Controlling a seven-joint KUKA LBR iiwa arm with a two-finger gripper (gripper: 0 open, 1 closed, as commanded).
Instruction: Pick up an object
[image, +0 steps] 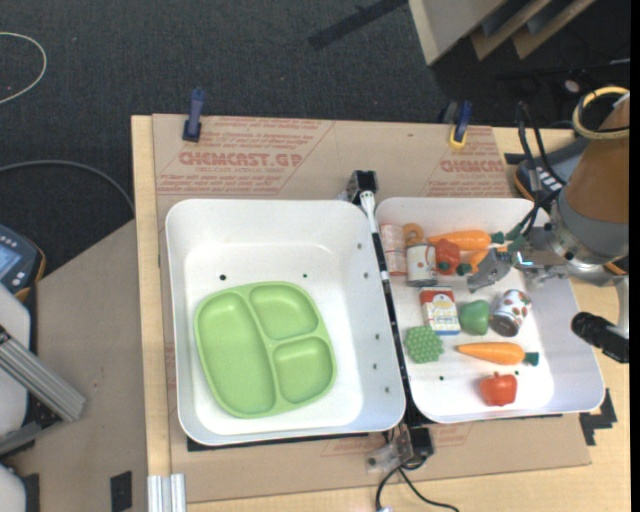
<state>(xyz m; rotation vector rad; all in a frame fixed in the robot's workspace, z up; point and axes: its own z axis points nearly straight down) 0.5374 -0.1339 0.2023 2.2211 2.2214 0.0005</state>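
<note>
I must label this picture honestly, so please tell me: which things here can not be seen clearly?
- Claw: small and dark over the toys in the camera view; open or shut, unclear.
- Arm: cut by the right edge.
- Can and small carton: labels too small to read.

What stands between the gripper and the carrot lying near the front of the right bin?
A small can and a green pepper lie between the gripper and that carrot. The gripper hangs over the upper carrot, farther back in the right bin.
</note>
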